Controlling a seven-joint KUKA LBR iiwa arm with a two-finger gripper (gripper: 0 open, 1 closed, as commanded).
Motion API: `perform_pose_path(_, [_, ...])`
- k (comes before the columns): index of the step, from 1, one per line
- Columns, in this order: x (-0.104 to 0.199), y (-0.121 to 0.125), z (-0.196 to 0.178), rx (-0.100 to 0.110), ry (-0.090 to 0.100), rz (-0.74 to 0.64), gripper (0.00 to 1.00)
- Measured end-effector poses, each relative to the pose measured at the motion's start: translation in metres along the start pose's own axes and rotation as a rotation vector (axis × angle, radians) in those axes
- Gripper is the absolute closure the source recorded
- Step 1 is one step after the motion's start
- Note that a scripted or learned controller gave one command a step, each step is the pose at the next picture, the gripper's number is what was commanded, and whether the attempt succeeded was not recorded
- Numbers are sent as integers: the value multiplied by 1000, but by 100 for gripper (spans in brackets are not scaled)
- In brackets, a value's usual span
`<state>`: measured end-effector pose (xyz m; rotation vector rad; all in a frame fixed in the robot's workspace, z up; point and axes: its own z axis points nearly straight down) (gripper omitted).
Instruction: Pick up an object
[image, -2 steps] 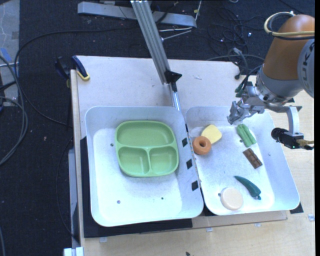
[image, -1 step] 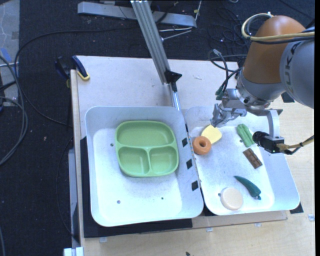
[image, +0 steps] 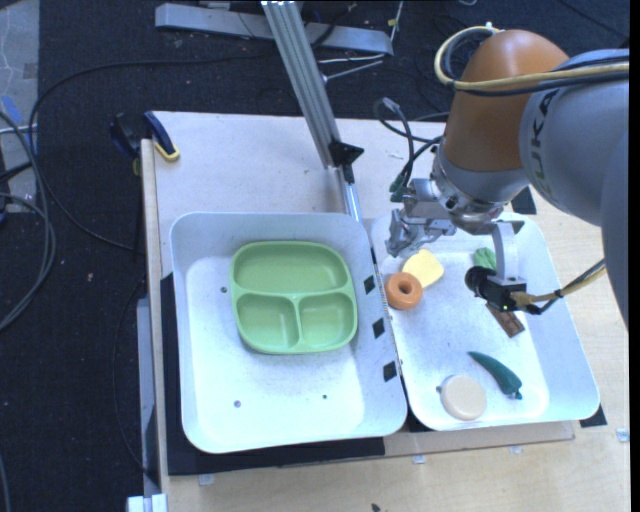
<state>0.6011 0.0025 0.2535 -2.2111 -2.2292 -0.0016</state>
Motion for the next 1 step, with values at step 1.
perform_pose_path(1, [63, -6, 11, 2, 0, -1, 100])
